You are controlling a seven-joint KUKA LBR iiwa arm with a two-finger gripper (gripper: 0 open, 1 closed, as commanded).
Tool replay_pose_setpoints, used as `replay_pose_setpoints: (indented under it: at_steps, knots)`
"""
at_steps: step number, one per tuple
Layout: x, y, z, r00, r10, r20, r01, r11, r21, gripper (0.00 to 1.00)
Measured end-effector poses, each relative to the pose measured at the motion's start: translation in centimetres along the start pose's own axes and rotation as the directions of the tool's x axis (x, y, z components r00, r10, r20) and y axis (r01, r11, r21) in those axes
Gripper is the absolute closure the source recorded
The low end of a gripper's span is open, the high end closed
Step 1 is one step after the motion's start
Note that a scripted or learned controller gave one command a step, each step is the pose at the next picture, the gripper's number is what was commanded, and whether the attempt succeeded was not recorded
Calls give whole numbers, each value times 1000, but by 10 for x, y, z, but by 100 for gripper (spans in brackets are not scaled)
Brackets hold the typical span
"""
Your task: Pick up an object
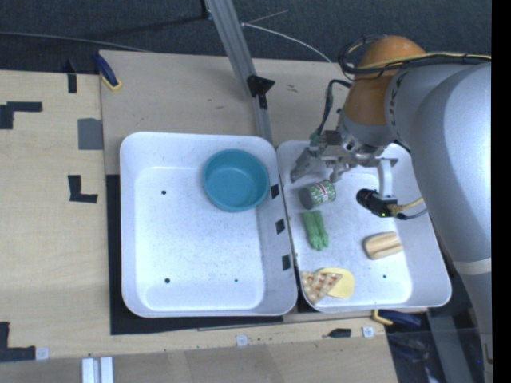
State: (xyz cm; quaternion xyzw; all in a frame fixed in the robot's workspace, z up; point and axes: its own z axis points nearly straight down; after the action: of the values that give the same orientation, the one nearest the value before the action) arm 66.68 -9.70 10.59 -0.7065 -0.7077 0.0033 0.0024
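Item 1, arm (447,126): grey, orange band above the wrist, reaching in from the right over the right bin (423,282).

Item 2, hand (319,168): hanging low over the far left part of the right bin, just above the small can; whether it is apart or together cannot be told from this angle.

Item 3, small can (319,193): green and white, lying on its side in the right bin, directly below the hand; contact cannot be told.

Item 4, green object (316,230): lying just beneath the can, close to the bin's left wall.

Item 5, tan block (382,245): sitting toward the right side of the same bin, well apart from the can.

Item 6, yellow wedge (327,284): resting at the near left corner of the right bin.

Item 7, blue bowl (235,179): sitting upright in the far right part of the left bin (160,278).

Item 8, metal pole (238,54): slanting across the desk (48,238) toward the gap between the bins, close beside the hand.
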Motion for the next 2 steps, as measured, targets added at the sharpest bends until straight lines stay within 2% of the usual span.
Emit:
replay_pose_setpoints:
  at_steps: [1,2]
  knots:
    - [1,2,-14,1000,-2,0,2,1000,-5,100]
    - [-7,-2,-72,1000,0,-1,0,1000,-11,100]
